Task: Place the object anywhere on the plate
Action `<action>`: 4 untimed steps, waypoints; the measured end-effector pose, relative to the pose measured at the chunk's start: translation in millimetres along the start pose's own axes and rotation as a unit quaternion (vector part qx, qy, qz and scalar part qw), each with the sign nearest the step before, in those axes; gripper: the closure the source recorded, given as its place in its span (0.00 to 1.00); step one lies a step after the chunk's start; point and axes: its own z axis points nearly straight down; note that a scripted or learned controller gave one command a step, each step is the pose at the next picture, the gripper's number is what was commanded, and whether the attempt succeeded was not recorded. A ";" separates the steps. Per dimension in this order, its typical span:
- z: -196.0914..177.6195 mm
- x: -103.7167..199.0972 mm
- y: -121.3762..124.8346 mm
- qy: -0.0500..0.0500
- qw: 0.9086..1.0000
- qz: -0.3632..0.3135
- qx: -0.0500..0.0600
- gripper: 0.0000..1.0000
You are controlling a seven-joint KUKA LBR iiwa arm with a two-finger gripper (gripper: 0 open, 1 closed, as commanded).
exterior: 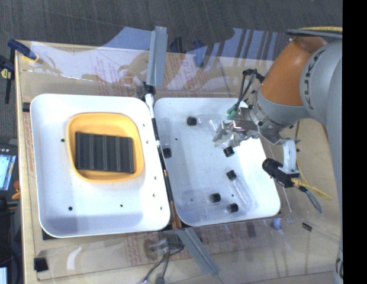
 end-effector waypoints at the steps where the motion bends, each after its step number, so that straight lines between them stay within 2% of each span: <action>1: -29.4 57.0 23.2 0.000 0.997 -0.078 -0.001 1.00; 2: -36.5 111.6 57.7 0.000 0.984 -0.176 -0.001 1.00; 3: -36.5 111.6 57.7 0.000 0.984 -0.176 -0.001 0.00; 4: -33.1 155.9 41.4 0.000 0.981 -0.196 0.001 0.00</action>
